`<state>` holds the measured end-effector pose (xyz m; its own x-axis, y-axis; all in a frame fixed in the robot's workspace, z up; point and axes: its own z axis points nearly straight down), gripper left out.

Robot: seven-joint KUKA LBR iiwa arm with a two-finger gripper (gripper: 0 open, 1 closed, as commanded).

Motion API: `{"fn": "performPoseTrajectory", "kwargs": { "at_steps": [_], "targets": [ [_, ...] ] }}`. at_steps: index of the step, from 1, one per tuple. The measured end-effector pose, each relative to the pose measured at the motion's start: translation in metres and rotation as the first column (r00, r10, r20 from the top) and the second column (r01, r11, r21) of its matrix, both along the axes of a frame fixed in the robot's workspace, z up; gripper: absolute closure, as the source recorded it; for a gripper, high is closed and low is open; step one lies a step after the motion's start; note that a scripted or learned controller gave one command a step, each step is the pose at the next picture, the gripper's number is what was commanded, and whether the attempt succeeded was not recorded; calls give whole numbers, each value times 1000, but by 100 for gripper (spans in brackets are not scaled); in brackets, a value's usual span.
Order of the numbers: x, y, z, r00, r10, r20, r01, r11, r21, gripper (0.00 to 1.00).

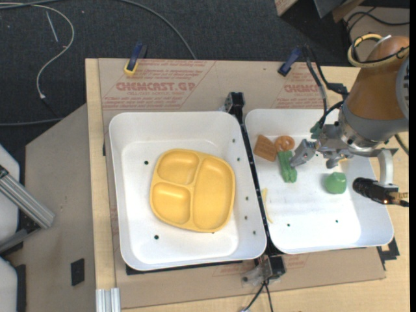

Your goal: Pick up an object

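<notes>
Pincer (305, 153) – state unclear, beside long green piece (287, 168), round green lump (336, 183) apart

Single fixed camera, mounted above the surface (195, 77) and looking down at a slant. Far enough off to take in both white bins whole, the left bin (123, 194) well to the left of the claw (318, 155), the right bin (325, 229) directly beneath it. Arm (380, 90) entering from the right edge of the frame. Dark floor (52, 64) visible beyond the surface, above and left.
</notes>
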<state>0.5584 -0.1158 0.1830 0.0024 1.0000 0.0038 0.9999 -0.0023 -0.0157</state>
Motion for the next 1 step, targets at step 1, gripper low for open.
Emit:
{"fn": "performPoseTrajectory", "kwargs": {
  "at_steps": [1],
  "targets": [
    [3,0,7,1000,3,14,-3,1000,-2,0]
  ]
}}
